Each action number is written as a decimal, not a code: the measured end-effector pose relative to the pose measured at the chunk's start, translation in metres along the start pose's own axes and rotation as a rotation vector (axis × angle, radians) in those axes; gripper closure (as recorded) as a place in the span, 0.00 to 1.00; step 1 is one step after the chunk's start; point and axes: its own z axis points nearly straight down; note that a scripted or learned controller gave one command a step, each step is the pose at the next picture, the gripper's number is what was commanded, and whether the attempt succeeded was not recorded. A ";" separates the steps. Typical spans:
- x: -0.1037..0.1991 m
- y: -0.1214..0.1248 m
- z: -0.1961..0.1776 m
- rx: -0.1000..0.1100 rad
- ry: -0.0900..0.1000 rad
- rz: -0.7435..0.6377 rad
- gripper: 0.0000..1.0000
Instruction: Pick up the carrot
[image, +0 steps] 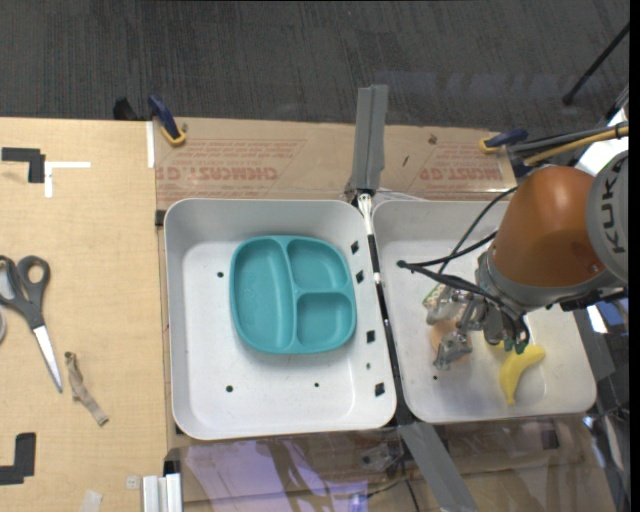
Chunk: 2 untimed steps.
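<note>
Far to the left of the claw (455, 340), the counter (80, 250) is light brown board. A pair of scissors (30, 305) with grey handles lies there, near the left edge. Black tape marks (25, 165) sit in the corners of that board. A small grey strip (88, 392) lies below and to the right of the scissors.

Next comes the left bin (185, 330), white and shallow, well to the left of the claw. A teal plate (295, 293) with three sections lies flat in the middle of it. Small dark dots mark the bin floor around the plate.

Behind both bins lies a flat piece of cardboard (260, 165) with red print. Blue and yellow clamps (168, 118) hold it at its far corners. A grey bar (370, 140) runs up from where the two bins meet. Beyond the counter the floor (250, 50) is dark grey carpet.

The claw hangs low in the right bin (420, 390), near its left half. Whether its fingers are spread or closed cannot be told from here. A bit of orange, likely the carrot (440, 349), shows just at the claw's left side, down on the bin floor. Black cables (450, 262) loop above the claw. A yellow banana (520, 370) lies just to the right of the claw. The arm's big orange band (550, 230) rises above and to the right.
</note>
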 end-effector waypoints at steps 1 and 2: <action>0.000 0.000 -0.008 0.000 -0.001 -0.002 1.00; 0.013 -0.098 -0.056 0.000 0.001 -0.058 1.00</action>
